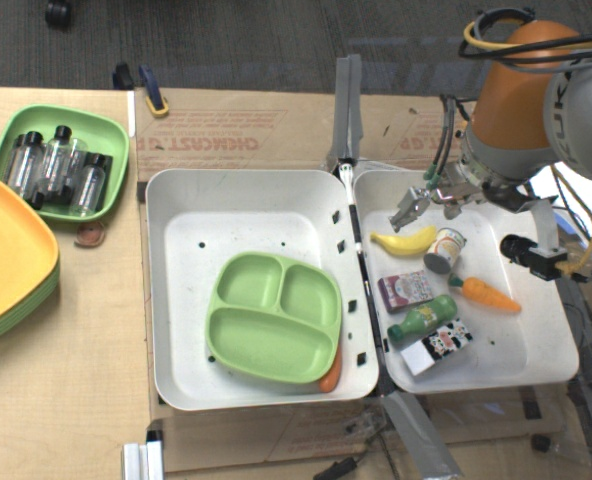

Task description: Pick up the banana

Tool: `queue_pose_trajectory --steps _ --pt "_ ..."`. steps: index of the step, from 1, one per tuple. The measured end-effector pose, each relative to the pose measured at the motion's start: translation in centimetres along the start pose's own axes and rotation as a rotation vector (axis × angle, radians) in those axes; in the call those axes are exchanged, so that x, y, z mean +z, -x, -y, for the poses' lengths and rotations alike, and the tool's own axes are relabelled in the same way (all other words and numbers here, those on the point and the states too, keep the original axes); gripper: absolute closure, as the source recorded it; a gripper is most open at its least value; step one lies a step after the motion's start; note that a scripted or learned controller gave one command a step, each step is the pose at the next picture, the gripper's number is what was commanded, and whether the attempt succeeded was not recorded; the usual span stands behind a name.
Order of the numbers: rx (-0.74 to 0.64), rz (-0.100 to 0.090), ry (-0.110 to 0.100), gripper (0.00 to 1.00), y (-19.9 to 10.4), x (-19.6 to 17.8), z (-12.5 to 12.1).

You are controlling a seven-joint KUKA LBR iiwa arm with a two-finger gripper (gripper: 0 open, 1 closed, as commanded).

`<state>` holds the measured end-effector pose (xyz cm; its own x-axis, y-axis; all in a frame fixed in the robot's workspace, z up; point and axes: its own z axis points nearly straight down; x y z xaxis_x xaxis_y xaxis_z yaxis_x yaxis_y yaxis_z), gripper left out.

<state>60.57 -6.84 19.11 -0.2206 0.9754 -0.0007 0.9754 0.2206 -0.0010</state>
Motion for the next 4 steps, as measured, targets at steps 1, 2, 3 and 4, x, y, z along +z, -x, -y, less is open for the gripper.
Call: queue_pose_trajectory --steps 1,2,3,4 --pt "-0.168 0.000 0.000 0.00 3.3 5.8 1.2" --pt "-0.138 -0.001 0.000 0.00 3.7 10.0 -0.6" --pt "-0.134 0.000 0.001 1.00 3.9 9.1 -0.5" --pt "0.126 0.002 0.001 1.00 11.2 9.0 1.3"
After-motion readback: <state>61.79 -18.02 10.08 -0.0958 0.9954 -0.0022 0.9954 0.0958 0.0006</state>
